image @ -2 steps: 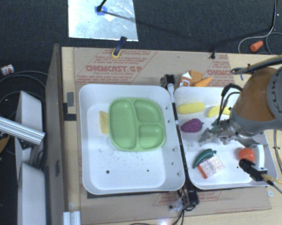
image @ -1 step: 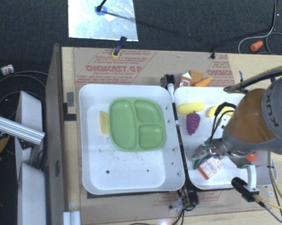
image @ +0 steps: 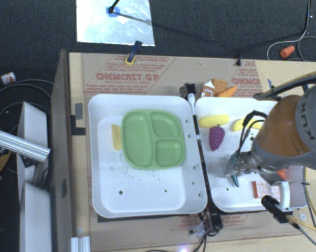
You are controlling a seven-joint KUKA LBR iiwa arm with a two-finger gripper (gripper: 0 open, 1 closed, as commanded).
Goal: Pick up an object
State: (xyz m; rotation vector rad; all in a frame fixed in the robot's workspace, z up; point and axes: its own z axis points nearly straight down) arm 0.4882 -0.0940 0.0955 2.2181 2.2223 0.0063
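Hand (image: 234, 176) down in right bin (image: 221, 193), fingers' state unclear (nothing visibly gripped); grapes (image: 216, 138), corn (image: 213, 121) untouched; pick pending.

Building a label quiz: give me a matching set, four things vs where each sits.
Things:
1. green divided plastic tray
2. purple toy grape bunch
3. yellow toy corn cob
4. orange toy carrot

Places:
A. on the cardboard behind the bins
B. right bin, near its far edge
C. left bin, middle
D. right bin, just in front of the corn

Pairs: 1-C, 2-D, 3-B, 4-A
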